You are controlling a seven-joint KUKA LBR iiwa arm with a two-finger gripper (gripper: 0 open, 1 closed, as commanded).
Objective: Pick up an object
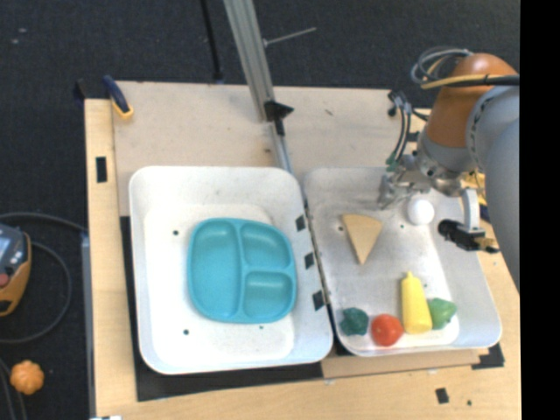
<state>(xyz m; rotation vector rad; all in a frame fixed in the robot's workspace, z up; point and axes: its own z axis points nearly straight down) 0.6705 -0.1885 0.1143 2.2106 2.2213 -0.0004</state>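
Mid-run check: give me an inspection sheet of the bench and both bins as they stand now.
Surface: bench bearing left bin and right bin.
Job's things: right bin holds tan wedge, white ball, yellow bottle, red piece, dark green piece, light green piece.
Clutter: teal divided tray in left bin.
Grippers: claw above right bin's far end, beside white ball.
Cables: loops above the wrist.
Surroundings: metal post; orange object.

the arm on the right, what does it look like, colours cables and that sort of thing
The arm has a rounded grey shell with a wide orange band above the wrist. Thin grey cables loop over the top of the band. Below it sits a metallic gripper assembly with a slim rod alongside, and a small black fitting sticks out near it.
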